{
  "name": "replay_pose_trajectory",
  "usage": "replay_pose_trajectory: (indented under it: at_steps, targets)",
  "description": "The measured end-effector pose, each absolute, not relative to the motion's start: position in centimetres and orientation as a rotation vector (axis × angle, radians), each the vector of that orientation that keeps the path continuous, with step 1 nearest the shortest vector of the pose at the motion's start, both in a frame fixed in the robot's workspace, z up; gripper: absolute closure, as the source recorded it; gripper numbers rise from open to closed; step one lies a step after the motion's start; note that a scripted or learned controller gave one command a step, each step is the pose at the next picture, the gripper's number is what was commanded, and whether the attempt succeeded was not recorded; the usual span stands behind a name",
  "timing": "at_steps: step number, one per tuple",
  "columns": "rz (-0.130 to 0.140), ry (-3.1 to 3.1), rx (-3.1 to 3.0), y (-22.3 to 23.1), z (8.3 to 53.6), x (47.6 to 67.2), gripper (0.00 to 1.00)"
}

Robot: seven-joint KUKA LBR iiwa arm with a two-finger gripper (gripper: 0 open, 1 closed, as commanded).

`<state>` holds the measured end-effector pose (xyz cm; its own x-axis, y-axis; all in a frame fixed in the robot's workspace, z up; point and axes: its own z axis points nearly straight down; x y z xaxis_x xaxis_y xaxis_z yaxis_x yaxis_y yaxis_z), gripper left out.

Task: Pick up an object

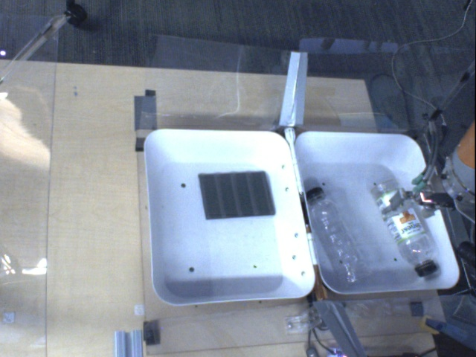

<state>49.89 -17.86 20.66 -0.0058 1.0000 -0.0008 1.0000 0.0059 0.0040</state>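
On the pale wooden counter [82,199], the left shallow white bin [163,274] has a dark ribbed rectangular pad [236,195] lying flat near its middle. The right white bin [357,146] holds two clear plastic bottles with black caps: one unlabelled [335,236] along its left wall, cap toward the back, and one with a white-and-orange label [404,227] over by the right side, cap toward the front. The end effector [425,195] sits right at the labelled bottle's upper end by the bin's right rim, and honestly I can't tell if it's open or closed.
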Motion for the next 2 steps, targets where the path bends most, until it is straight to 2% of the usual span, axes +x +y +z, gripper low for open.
replay_pose_trajectory:
  at_steps: [1,2]
  targets:
    - [0.003,2.322,2.112,-20.5,14.2,51.9,0.0]
    - [0.006,2.091,2.334,-20.6,24.2,50.9,0.0]
